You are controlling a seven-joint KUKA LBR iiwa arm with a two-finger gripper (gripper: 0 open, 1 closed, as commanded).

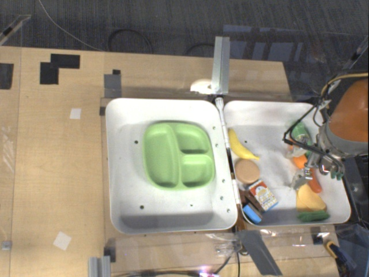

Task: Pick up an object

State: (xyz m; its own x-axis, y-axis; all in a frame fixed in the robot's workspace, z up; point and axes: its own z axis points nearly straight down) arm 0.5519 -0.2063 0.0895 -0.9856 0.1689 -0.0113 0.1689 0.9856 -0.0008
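Closest to my camera is the arm, its orange band high over the right bin, well to the view's right of the banana. Cables loop off it toward the banana's side. The gripper hangs down in that same bin, right of the banana and a little nearer the front wall. From this angle I cannot tell whether it is open or closed, or whether it holds anything.

All the pickable things lie in the banana's bin:
- The banana lies against the divider between the two bins.
- A tan disc sits just in front of the banana, about touching its tip.
- A red box is further forward of the banana, beside the disc.
- A blue piece sits at the front corner, on the banana's side.
- A yellow wedge is far right of the banana and forward, just past the gripper, with a green strip along its front edge.
- An orange piece is right of the banana, just beside the gripper.
- A green item is right of the banana and slightly behind it.

Left of the banana, across the divider, a green tray lies in the left bin.
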